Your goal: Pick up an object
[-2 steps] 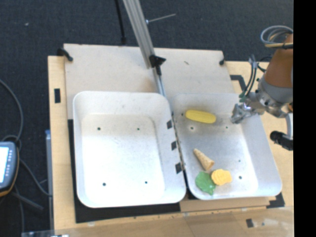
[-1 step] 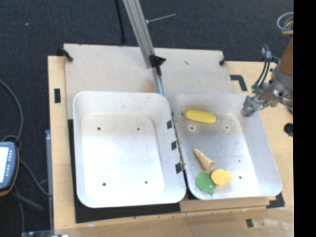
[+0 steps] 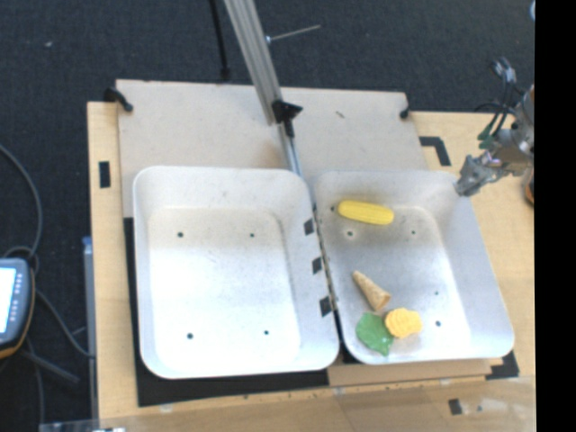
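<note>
Over the right bin's (image 3: 468,268) far corner my gripper (image 3: 472,176) hovers; I cannot tell its state. Corn cob (image 3: 365,212) lies alone near the back wall, the cleanest target: I should centre above it and descend straight, straddling its width.

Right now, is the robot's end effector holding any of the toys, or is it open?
End effector: at the far right corner of the right bin, with no toy between its fingers; open or shut cannot be told.
</note>
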Robot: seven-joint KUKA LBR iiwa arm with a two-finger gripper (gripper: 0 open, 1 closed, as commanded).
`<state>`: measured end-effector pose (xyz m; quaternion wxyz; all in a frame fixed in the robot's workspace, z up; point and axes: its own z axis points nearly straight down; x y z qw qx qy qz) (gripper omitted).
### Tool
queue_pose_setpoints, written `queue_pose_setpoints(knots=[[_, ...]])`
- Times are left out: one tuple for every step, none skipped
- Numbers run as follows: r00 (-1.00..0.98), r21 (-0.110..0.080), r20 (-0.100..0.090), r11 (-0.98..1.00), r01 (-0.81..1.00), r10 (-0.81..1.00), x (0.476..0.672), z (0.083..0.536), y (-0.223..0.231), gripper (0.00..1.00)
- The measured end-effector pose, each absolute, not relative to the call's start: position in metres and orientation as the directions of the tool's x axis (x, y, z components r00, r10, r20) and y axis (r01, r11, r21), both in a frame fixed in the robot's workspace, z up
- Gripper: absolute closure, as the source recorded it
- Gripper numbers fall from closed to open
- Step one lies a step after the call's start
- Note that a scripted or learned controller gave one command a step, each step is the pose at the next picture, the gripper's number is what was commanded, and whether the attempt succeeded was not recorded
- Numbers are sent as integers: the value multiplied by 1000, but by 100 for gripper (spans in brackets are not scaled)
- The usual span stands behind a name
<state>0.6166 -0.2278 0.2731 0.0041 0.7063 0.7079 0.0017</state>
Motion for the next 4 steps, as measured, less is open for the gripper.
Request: queue_pose_setpoints(knots=[[-5, 0, 0, 5, 1000, 1000, 601, 260, -175, 100], [-5, 1, 0, 5, 1000, 1000, 594, 253, -130, 100], [-7, 2, 2, 7, 1000, 1000, 584, 261, -77, 100], [-7, 1, 2, 7, 1000, 1000, 561, 265, -24, 100]])
